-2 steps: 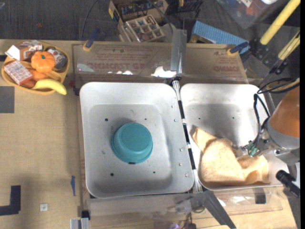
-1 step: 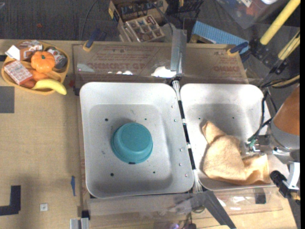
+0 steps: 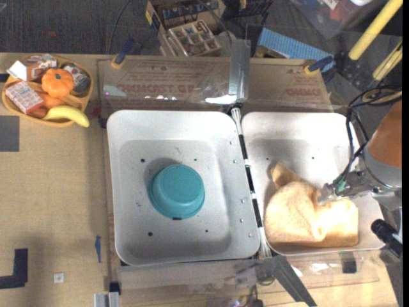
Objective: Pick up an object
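A tan folded cloth lies in the front part of the right bin. My gripper is down at the cloth's upper right edge, reaching in from the right and touching or nearly touching the fabric. A teal upside-down bowl sits in the middle of the left bin.
A dish of toy fruit and boxes stands on the bench at the far left. Cardboard flaps run along the back of both bins. A black cable hangs along the right bin's right wall.
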`<state>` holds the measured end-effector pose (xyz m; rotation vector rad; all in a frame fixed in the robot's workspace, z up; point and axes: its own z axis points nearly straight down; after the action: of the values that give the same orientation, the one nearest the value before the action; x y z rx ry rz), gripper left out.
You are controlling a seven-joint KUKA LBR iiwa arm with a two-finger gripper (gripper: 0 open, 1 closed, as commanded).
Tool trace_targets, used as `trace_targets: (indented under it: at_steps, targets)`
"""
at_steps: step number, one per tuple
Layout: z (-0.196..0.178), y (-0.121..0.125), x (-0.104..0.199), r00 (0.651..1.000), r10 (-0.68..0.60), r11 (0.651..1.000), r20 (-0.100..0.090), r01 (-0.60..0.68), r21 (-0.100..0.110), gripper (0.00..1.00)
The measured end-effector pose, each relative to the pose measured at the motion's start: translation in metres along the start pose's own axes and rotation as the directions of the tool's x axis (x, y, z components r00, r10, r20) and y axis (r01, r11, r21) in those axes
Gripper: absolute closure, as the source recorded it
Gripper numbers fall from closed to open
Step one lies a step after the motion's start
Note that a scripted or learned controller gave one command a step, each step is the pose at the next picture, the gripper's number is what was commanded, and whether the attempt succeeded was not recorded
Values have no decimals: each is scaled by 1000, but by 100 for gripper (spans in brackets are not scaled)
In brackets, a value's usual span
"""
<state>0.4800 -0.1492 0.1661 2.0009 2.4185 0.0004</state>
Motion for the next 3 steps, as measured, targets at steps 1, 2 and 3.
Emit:
trace_targets:
  at_steps: [1,2,3]
  targets:
    - [0,0,0,1000,0,1000,0,0,0,0]
    - [76,30,13,999,-49,999,4,49,-8,0]
    - [66,31,12,999,-46,999,2,46,-12,100]
